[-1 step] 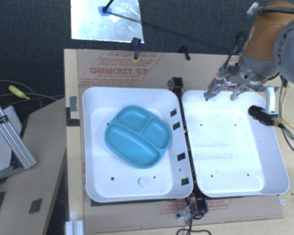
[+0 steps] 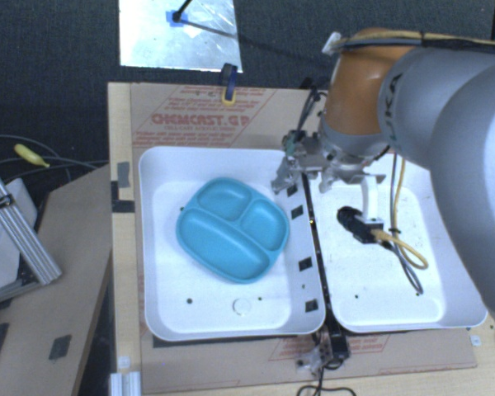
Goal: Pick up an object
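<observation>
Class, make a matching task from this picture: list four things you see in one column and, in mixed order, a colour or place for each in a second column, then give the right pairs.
Things:
1. tray
2. band
3. hand
4. bench

Descriptions:
A. orange, above the wrist
B. blue, in the left bin
C. brown with red print, under both bins
D. over the divide between the bins

Pairs: 1-B, 2-A, 3-D, 4-C

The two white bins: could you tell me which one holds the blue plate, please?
The left bin: the blue plate with three compartments lies in it, while the right bin has none.
</observation>
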`<action>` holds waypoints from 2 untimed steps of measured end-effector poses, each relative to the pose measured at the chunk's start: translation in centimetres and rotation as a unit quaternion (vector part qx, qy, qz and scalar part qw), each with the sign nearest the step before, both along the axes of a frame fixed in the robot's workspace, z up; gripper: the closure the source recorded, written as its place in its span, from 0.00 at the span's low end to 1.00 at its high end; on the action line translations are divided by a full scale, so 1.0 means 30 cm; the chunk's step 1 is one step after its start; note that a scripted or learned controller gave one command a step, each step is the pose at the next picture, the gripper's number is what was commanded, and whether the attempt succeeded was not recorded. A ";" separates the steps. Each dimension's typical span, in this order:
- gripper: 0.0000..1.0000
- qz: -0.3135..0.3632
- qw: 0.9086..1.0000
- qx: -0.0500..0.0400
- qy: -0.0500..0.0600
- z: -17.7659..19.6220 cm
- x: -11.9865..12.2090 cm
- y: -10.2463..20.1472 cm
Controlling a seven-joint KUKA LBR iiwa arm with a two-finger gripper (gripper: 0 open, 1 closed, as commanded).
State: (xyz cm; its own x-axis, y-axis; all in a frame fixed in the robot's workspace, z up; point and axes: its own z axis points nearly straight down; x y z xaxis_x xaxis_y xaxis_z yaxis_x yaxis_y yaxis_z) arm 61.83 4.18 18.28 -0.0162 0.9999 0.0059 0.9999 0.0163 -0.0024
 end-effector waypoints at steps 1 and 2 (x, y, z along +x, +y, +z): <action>0.00 -0.004 1.000 -0.001 -0.010 0.455 -0.006 0.080; 0.00 -0.003 1.000 -0.002 0.000 0.362 -0.195 0.292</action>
State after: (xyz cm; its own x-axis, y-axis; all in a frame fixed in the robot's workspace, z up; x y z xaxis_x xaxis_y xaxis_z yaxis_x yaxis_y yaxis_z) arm 55.97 12.95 29.14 -0.0105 0.9999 0.0028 0.9999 0.0106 -0.0033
